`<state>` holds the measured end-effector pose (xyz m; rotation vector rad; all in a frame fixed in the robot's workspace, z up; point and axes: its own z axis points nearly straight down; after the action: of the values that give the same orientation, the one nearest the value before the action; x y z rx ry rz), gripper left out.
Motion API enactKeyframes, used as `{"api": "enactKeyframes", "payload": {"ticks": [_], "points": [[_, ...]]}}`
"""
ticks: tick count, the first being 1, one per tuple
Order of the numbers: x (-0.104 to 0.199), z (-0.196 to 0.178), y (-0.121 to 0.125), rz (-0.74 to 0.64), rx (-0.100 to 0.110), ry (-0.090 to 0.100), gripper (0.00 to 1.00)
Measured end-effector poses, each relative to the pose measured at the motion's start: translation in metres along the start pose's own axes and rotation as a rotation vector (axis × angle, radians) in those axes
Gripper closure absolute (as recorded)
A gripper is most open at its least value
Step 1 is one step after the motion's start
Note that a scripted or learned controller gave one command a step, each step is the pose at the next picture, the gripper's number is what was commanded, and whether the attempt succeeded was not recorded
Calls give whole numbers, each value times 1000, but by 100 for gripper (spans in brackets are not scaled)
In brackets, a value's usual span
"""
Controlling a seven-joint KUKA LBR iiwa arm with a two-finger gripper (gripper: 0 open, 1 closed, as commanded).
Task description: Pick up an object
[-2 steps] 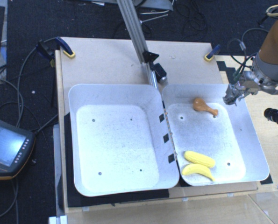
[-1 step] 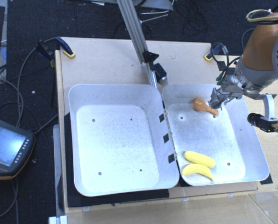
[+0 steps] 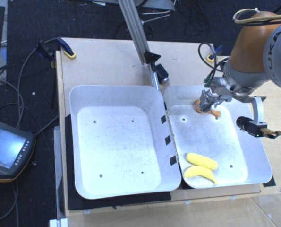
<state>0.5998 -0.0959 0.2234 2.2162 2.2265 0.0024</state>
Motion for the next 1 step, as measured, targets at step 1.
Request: {"api": "enactKeyframes", "payload": {"ticks": [1], "points": [[58,-9,-4,0,1,0,100]]}}
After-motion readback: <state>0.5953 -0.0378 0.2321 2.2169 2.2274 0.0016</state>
